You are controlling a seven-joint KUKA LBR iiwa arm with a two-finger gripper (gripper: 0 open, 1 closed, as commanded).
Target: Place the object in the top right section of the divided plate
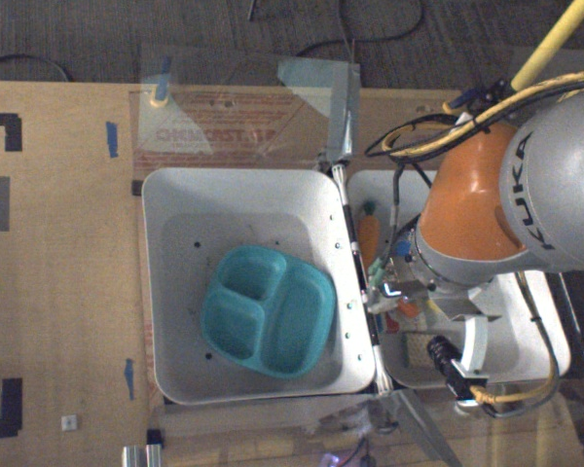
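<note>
A: Entry, pincer (pixel 389 298). Arm (pixel 511 188) comes in from the right, orange band above the wrist, wrist hanging over the right bin (pixel 535 353) close against its left wall. Wide or narrow?

B: Cannot tell. The wrist body covers the tip from this angle, so no reading on the opening, and nothing can be logged as held.

A: Nearest things to the pincer?

B: Directly under and just beside it, a small cluster of coloured bits, red-orange and blue, too hidden to name. Just above it in the same bin, an orange carrot (pixel 369 237) with a green top, lying along the left wall, apart from the pincer. If that is the object for the task, it sits in the right bin and not on the plate.

A: Further out?

B: Across the shared wall, left of the pincer, the left bin (pixel 175 222). In it a teal divided plate (pixel 269 309), three sections, lying flat and turned at an angle. All its sections look bare.

A: Beyond that?

B: Above the left bin, well away from the pincer, a clear plastic sheet (pixel 243 115) on the bench (pixel 58 261). Blue tape marks on the bench to the far left. Dark cables (pixel 380 8) on the floor at the top.
</note>
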